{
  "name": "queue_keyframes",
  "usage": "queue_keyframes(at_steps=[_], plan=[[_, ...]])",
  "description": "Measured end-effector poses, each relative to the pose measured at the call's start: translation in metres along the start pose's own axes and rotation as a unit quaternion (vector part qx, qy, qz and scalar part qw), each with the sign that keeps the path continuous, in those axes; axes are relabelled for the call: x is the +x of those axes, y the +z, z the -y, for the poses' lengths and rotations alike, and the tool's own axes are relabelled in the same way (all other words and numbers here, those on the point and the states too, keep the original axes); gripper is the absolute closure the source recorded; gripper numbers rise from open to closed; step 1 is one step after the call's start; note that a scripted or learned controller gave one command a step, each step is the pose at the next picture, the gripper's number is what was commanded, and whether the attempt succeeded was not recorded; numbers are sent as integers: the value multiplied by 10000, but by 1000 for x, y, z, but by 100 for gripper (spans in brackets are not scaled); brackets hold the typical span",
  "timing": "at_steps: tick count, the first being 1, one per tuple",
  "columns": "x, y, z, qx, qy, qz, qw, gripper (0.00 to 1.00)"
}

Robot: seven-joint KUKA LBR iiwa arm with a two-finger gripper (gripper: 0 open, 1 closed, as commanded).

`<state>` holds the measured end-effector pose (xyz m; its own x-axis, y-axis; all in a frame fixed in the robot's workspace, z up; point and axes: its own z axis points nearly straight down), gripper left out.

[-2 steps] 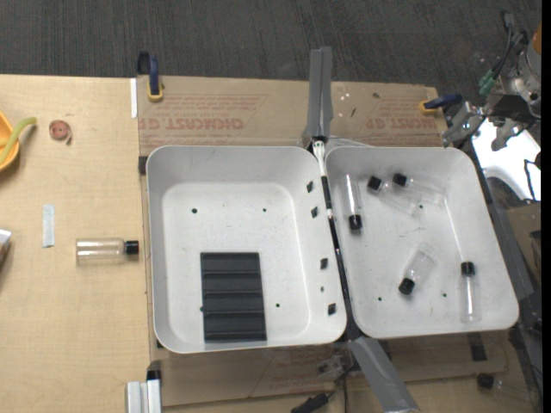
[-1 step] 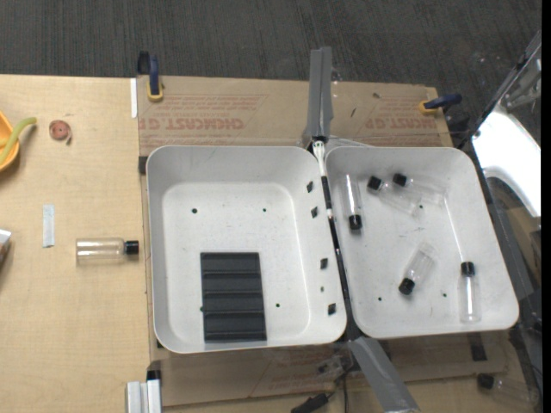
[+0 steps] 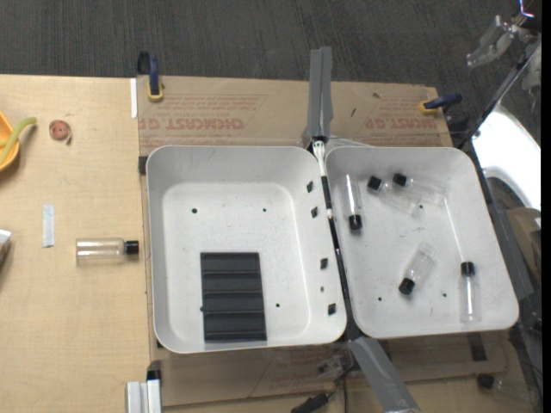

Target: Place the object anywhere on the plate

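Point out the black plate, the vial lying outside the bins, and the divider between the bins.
black plate (image 3: 232, 297), camera view, its ribbed middle.
vial (image 3: 105, 249), camera view, its clear body.
divider (image 3: 329, 222), camera view, mid-length.

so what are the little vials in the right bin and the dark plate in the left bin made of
The vials look like clear glass or plastic, since the white bin floor shows through their bodies; their black caps look like matte plastic. Which of the two the bodies are, the view leaves open. The dark plate looks like matte black plastic or rubber: ribbed across, with no shine. Both bins look like smooth white moulded plastic.
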<state>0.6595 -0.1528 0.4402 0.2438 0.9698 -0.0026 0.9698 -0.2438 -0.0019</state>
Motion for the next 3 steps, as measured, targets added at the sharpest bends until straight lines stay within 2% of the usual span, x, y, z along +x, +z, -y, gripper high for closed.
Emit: queue_keyframes(at_steps=[1,2,3], plan=[[-60,0,-15,1,187,-1,9998,0],[-20,1,-5,15,1180,0,9930,0],[-74,5,34,14,2096,-2,9778,0]])
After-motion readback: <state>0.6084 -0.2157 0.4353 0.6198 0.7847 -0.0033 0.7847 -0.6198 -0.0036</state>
